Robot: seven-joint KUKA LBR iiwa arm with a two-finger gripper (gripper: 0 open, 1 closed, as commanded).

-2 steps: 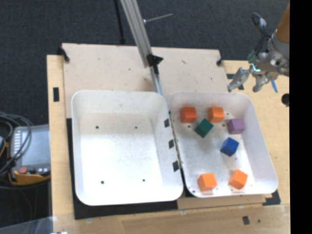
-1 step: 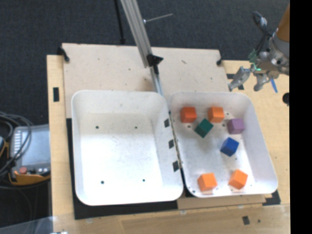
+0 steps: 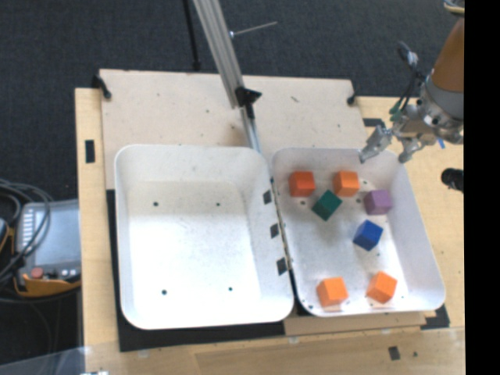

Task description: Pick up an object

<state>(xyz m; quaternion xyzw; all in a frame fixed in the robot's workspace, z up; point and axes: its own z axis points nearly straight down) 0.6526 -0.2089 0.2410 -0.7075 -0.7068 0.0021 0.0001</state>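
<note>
Hovering with spread, empty fingers at the right bin's one o'clock rim, the hand would do best dropping straight onto the isolated purple cube at its six o'clock.

Cut off and unclear

The arm is cut by the right edge above its orange band; the tabletop runs off the bottom; the grey device at left is cropped.

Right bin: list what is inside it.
The right bin holds seven cubes: four orange, one green, one purple, one blue. None is covered.
</note>
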